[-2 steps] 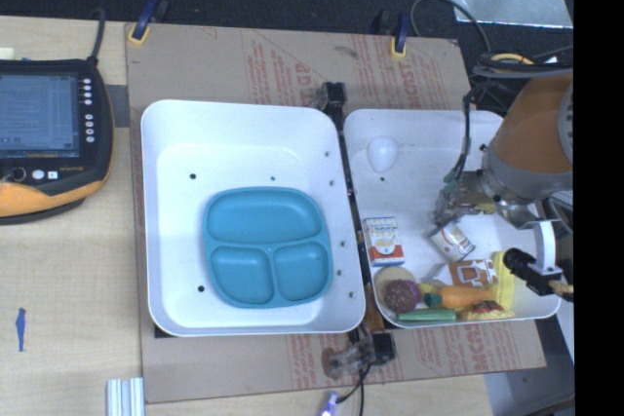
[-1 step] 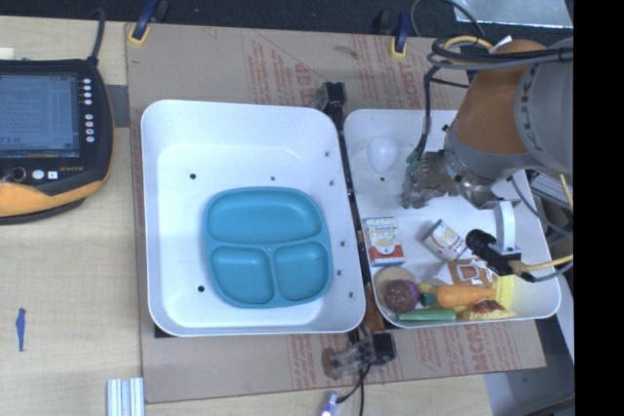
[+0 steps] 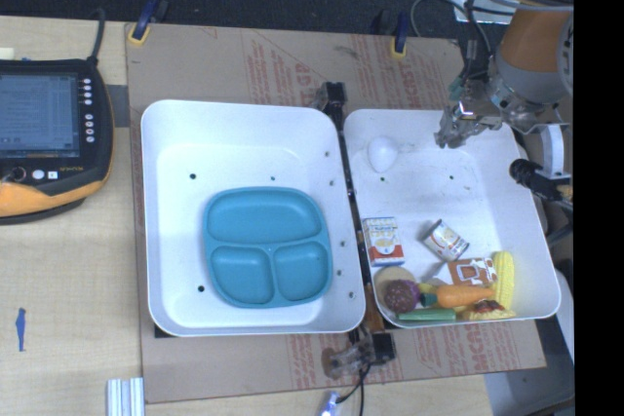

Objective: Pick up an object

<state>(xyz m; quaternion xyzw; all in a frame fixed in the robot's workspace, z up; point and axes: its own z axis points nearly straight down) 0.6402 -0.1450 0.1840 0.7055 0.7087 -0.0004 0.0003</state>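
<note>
Your gripper (image 3: 454,133) hangs over the right bin's (image 3: 526,209) far edge, nothing visibly between its fingers. The white egg (image 3: 382,152) lies just left; other items crowd the near end.

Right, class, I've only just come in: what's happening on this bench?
A grey and orange robot arm reaches in from the right, and its tool hangs over the far end of the right bin, with nothing seen in its grip. A white egg-like object lies nearby. Toy food and small cartons are heaped at the bin's near end, among them a corn cob and a carrot. The left bin holds a blue divided plate. No pick has been made yet.
</note>
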